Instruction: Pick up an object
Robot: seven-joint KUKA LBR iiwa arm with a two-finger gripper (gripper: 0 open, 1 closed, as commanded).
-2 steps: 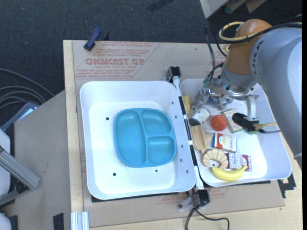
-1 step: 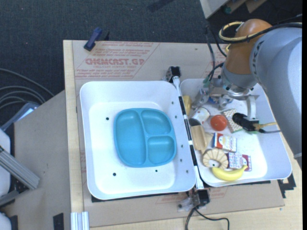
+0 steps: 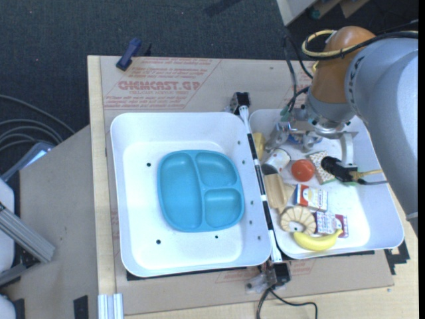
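The arm (image 3: 372, 78) comes in from the upper right of the frame and bends down into the right bin (image 3: 392, 228). Its pincer (image 3: 292, 137) sits low over that bin's upper left corner. From here I cannot tell how far the pincer is open, and I see nothing held in it.

Everything loose lies in the right bin, crowded toward its left wall. Just below the pincer is a small white cup (image 3: 279, 158), and to the cup's right is a red ball (image 3: 303, 170), close beside a pale speckled piece (image 3: 322, 167). A wooden block (image 3: 273, 193) lies along the left wall, below the cup. Right of the block is a small carton (image 3: 312, 197), and lower down a second carton (image 3: 330, 223). A round scalloped biscuit (image 3: 297, 216) touches a banana (image 3: 315, 241), which curves along the bin's lower edge.

The left bin (image 3: 133, 244), in the middle of the frame, holds a blue divided plate (image 3: 199, 190). At the upper left of the tabletop (image 3: 159, 85), a blue clip (image 3: 128, 54) lies at the edge, well apart from both bins.
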